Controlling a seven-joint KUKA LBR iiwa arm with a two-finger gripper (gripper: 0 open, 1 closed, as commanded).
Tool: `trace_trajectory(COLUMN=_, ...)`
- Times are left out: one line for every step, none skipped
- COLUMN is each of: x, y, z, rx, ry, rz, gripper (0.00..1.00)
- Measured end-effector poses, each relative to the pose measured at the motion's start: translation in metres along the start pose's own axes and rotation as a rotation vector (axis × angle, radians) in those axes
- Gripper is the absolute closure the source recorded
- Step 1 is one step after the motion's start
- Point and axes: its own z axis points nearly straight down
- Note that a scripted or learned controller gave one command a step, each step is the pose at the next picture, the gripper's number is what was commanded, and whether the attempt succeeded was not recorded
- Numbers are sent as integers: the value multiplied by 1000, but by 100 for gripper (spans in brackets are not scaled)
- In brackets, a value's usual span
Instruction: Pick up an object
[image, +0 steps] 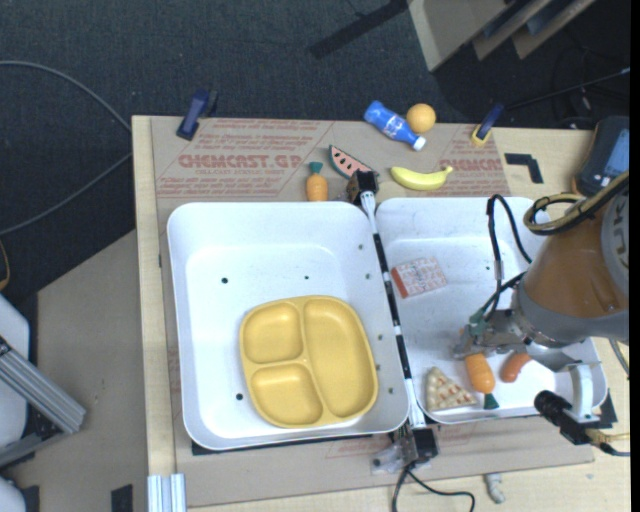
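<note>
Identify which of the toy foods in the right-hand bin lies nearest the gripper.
The orange carrot, right beside the gripper. The pizza slice lies farther left, and the red-patterned packet farther up the bin.

The grey arm (575, 270) reaches in from the right, its orange band showing above the wrist. Its tool (480, 340) hangs low, pointing downward and leftward.

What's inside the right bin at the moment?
The right bin holds a red-and-white packet, a pizza slice toy, an orange carrot-like toy and a reddish piece. The arm covers the bin's right side, so anything beneath it is hidden.
</note>
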Motion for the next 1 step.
trace_trajectory(x=56, y=42, z=-91, rx=0, ry=2, rz=-3, gripper=100)
